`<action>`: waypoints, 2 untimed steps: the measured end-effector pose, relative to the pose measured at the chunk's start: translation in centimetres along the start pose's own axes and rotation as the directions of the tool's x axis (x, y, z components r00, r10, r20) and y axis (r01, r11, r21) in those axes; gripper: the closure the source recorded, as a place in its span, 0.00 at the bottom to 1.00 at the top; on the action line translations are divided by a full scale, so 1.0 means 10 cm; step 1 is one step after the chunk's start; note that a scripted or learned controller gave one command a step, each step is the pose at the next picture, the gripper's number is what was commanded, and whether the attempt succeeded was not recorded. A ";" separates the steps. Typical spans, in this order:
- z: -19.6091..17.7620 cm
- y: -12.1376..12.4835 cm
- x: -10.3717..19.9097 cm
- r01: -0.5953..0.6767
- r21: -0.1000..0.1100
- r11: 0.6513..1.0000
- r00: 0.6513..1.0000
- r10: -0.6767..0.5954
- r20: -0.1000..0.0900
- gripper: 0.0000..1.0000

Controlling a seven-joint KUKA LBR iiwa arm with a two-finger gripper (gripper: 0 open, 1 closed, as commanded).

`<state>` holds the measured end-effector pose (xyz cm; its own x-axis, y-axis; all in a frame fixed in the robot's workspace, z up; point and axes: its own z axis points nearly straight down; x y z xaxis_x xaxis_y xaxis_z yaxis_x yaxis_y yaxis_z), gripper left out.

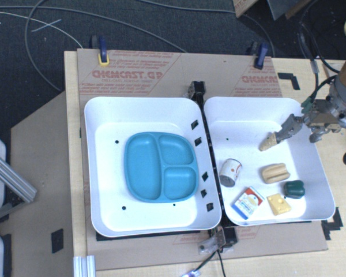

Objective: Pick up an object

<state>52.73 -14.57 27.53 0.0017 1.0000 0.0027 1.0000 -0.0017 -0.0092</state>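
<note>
A blue, three-compartment plastic plate point(160, 167) lies flat in the left white bin point(98, 154), clear of the work. In the right white bin point(317, 154) sit a small white can point(230, 172), a red-and-blue packet point(247, 202), a tan bread-like roll point(274, 172), a yellow block point(278, 203) and a dark green lump point(293, 188), loosely spread, probably to leave grasping room. The claw point(277, 136) hangs above the roll, nothing visibly between its fingers; whether wide or narrow, I cannot tell.

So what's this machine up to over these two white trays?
A robot arm reaches in from the right, its claw low over the right tray, above the small things there: a cup, a bread roll, a green piece. Nothing is lifted yet. The left tray holds a blue divided plate.
</note>
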 end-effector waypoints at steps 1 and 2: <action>-0.04 0.02 0.00 0.002 -0.008 1.000 1.000 -0.002 0.002 0.00; 0.58 -0.02 -0.04 0.001 -0.002 1.000 1.000 -0.001 0.000 0.00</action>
<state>52.49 -14.95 21.72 0.0011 1.0000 0.0028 1.0000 -0.0011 -0.0077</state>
